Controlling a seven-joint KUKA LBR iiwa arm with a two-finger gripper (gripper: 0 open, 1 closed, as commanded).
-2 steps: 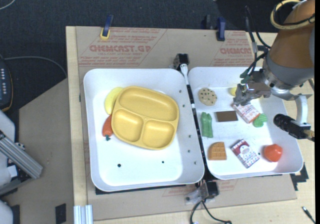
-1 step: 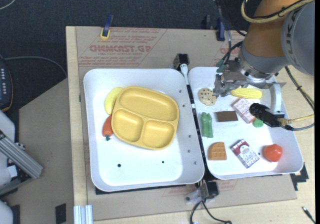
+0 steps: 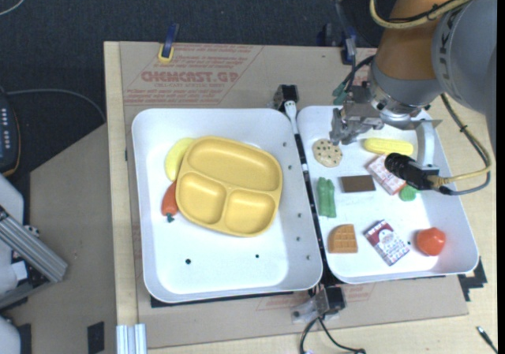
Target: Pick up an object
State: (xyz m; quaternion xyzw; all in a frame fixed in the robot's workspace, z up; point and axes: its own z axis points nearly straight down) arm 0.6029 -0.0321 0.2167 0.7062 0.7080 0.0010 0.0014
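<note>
Across the brown tabletop (image 3: 118, 187), behind the left bin (image 3: 150, 187), red print reads roughly "CHEMCAST GP", with smaller lines too fine to read. Over the back of the right bin (image 3: 465, 254) the jaws (image 3: 345, 130) hang just above the round cookie (image 3: 327, 153); whether they are parted or closed cannot be told, and nothing shows between them. Beside them a corn cob (image 3: 387, 146) lies with its long axis running left to right. Nearby sit a brown chocolate bar (image 3: 357, 184), a green pea pod (image 3: 325, 197) lying front to back, a waffle (image 3: 342, 239), a red-and-white packet (image 3: 387, 241) and a tomato (image 3: 431, 241). The left bin holds a yellow divided tray (image 3: 229, 185), tilted over a banana (image 3: 175, 157) and a red pepper (image 3: 170, 201).
</note>
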